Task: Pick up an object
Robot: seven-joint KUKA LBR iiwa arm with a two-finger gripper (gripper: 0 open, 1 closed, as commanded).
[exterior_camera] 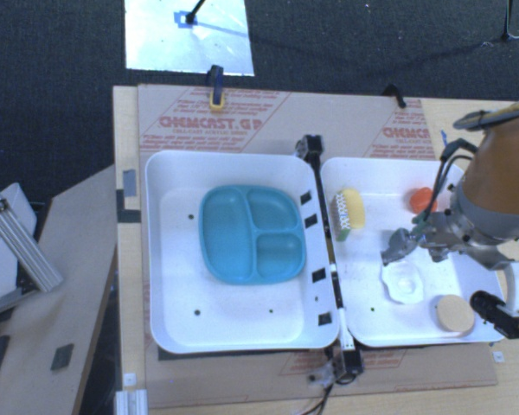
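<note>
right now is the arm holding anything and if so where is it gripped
It cannot be told. The gripper hangs over the right bin, just above a clear plastic piece, but no thing shows between its tips from this angle.

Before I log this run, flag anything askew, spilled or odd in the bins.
Nothing is spilled or broken. The blue tray sits slightly rotated in the left bin. In the right bin, the yellow brush lies against the divider, and the orange ball is partly hidden behind the end effector.
</note>
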